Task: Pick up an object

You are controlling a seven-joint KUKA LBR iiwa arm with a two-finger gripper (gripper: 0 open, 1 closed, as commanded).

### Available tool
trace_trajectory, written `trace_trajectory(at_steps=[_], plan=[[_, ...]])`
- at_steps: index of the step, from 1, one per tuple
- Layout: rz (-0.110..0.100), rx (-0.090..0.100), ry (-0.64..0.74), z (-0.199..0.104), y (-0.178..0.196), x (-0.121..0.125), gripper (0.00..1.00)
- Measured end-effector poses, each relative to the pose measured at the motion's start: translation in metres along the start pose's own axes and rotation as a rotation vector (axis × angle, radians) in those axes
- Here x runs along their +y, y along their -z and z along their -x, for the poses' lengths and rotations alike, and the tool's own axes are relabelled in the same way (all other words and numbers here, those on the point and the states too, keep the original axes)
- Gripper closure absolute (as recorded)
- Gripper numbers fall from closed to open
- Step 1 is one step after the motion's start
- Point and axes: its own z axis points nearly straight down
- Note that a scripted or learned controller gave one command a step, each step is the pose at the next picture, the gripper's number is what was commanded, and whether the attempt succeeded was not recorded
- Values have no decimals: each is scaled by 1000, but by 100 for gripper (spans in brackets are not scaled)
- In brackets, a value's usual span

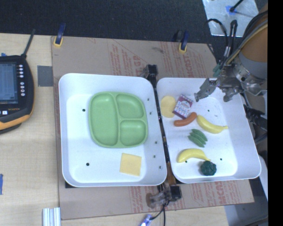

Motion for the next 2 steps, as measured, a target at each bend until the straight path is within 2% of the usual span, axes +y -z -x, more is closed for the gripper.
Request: trace_trajectory(at_steps=[1,2], plan=[[-1,-1,0,21,-112,-7,0],[-1,0,0,32,-182,-68,0]])
